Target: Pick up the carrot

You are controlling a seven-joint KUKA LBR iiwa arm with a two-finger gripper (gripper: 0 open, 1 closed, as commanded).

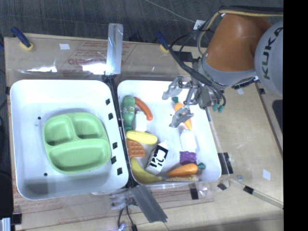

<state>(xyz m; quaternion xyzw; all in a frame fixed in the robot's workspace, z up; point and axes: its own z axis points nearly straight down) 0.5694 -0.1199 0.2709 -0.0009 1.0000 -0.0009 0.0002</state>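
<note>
An orange carrot (184, 169) with a green tip lies along the front wall of the right bin (159, 88). My gripper (175, 104) hangs over the right side of that bin, well behind the carrot, with its two fingers (171, 89) spread apart. A second small orange piece with a bit of green (186, 123) lies on the bin floor under the fingers, partly hidden by them; whether they touch it I cannot tell. Nothing is lifted between the fingers.
The right bin also has a green cucumber (128, 110), a red sausage (144, 109), a yellow piece (141, 137), a waffle (135, 149), a banana (142, 173), a black-and-white box (158, 158), a purple item (188, 157) and a white bottle (188, 139). A green divided plate (75, 142) lies in the left bin (24, 95).
</note>
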